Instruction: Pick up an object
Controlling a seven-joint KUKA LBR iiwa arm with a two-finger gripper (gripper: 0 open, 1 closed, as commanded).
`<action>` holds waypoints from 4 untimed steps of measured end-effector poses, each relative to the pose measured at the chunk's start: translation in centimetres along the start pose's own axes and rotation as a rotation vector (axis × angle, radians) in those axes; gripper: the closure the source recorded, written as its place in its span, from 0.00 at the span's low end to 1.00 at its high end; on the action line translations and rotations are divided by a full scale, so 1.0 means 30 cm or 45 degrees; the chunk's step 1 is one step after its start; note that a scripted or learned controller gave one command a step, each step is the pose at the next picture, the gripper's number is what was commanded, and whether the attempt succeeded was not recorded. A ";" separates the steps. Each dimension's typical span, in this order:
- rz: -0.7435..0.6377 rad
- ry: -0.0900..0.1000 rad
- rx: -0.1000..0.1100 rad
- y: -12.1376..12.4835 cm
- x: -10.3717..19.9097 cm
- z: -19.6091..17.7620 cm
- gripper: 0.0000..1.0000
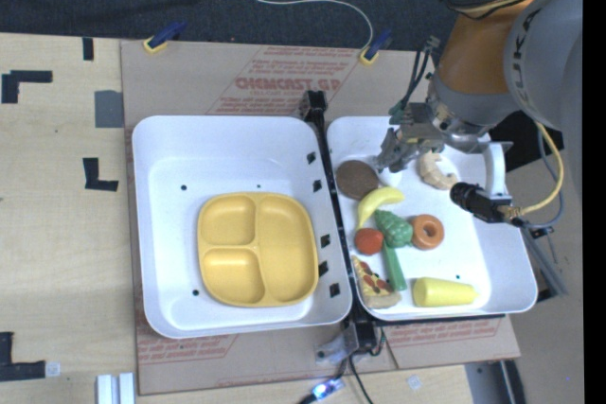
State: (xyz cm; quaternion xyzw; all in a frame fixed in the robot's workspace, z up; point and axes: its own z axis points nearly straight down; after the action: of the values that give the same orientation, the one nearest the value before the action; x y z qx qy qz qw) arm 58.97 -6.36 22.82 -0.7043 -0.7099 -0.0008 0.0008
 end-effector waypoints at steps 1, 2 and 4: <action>0.001 -0.001 0.002 0.026 0.179 0.029 1.00; 0.007 -0.002 0.003 0.011 0.192 0.017 1.00; 0.009 -0.002 0.003 -0.029 0.199 -0.003 1.00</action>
State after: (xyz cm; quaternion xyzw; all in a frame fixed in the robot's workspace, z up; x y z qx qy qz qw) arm 58.04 -0.41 22.93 -0.7069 -0.7073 0.0007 0.0011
